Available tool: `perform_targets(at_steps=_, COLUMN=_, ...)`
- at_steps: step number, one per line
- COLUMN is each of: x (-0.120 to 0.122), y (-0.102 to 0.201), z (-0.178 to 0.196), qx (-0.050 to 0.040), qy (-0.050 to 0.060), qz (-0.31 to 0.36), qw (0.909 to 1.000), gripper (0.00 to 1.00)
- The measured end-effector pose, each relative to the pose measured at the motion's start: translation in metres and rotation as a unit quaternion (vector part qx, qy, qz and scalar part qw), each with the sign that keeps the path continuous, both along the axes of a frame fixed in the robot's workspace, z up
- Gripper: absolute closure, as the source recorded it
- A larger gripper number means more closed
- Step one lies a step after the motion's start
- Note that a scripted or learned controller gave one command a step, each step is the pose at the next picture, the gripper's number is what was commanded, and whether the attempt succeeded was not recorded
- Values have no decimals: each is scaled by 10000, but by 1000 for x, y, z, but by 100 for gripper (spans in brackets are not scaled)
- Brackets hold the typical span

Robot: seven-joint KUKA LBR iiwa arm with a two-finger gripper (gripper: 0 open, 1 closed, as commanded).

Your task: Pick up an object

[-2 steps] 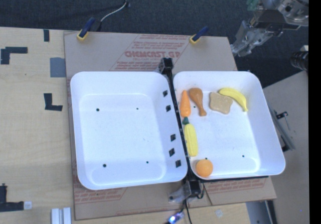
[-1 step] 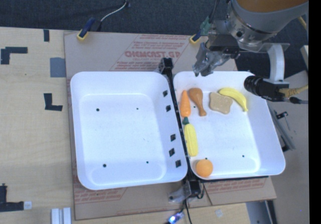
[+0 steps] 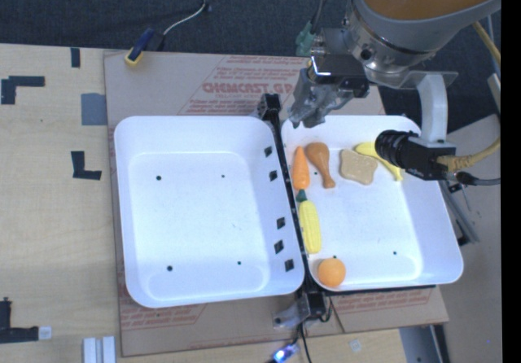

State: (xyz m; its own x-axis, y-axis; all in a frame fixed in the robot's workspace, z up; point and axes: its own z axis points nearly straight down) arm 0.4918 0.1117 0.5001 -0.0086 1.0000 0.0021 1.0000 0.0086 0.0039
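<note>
on cardboard [image 3: 244, 85], two white bins [image 3: 130, 190]

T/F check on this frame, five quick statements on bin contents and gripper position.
1. All the toy food lies in the right bin. True.
2. The orange sits in the left bin. False: it lies at the right bin's near edge.
3. The corn cob lies along the divider between the bins. True.
4. The gripper holds the carrot. False: it is above the right bin's far edge, and the carrot lies on the bin floor.
5. The slice of bread lies between the drumstick and the banana. True.
</note>
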Motion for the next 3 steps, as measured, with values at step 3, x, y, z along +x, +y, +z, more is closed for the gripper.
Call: perform_targets(at_steps=3, x=9, y=80, z=34, qx=-15, qy=19, qz=-32, qw=10000, gripper=100)
